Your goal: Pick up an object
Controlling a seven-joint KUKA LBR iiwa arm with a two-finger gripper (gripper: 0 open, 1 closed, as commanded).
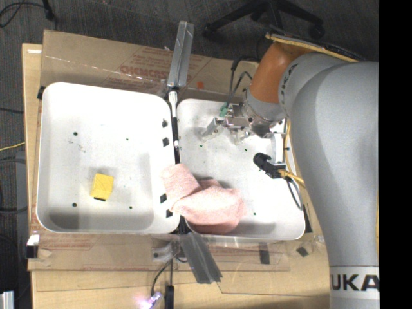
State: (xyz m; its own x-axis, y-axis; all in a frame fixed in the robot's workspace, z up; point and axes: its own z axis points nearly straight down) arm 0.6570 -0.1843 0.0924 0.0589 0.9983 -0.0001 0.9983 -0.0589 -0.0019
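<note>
A pink cloth (205,202) lies crumpled at the front left of the right bin (283,219), one corner draped over the divider between the bins. In the left bin (96,108) a small yellow block (102,186) sits near the front. My gripper (224,132) hovers over the back of the right bin, well behind the cloth, reaching in from the right. Its two metal fingers (210,131) are spread apart with only bare white bin floor between them.
The grey arm (335,147) covers the right side of the right bin. A grey bar (179,56) sticks up behind the divider, and another (199,259) lies in front of it. Cardboard (96,56) lines the bench behind the bins.
</note>
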